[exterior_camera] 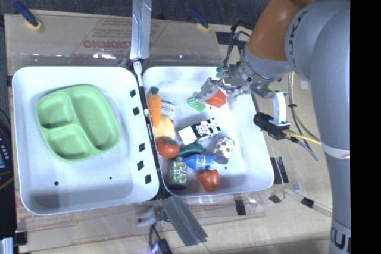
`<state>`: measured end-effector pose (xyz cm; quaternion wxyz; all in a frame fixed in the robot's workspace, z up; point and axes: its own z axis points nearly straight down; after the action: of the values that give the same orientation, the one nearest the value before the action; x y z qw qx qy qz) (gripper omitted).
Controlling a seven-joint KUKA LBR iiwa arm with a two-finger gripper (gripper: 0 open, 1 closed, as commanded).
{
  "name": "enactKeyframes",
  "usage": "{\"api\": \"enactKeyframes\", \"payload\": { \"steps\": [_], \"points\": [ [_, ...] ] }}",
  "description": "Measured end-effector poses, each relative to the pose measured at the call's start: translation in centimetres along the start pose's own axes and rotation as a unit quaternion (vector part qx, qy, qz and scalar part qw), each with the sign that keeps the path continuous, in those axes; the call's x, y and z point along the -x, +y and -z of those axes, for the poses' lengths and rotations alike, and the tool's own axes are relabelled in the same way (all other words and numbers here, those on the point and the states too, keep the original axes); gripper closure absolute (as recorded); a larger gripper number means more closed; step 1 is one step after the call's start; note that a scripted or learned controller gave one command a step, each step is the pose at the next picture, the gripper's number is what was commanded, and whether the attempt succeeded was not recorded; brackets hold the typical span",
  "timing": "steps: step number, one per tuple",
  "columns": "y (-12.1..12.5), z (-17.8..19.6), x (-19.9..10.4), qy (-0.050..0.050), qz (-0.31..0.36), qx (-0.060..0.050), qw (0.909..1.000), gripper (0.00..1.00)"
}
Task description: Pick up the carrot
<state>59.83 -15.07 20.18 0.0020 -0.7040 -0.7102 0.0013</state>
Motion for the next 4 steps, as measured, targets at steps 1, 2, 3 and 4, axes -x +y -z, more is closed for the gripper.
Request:
{"api": "enactKeyframes", "payload": {
  "steps": [1, 2, 3, 4],
  "points": [
    [-0.6, -1.1, -10.7, 0.000, 0.088, -0.001, 0.9961, 0.00],
    [-8.4, -1.1, -9.8, 0.000, 0.153, 0.000, 0.9882, 0.00],
    [-4.9, -1.1, -11.7, -0.002, 0.327, 0.002, 0.9450, 0.00],
    [-4.9, -0.1, -11.6, -0.002, 0.328, 0.002, 0.9445, 1.00]
  ]
}}
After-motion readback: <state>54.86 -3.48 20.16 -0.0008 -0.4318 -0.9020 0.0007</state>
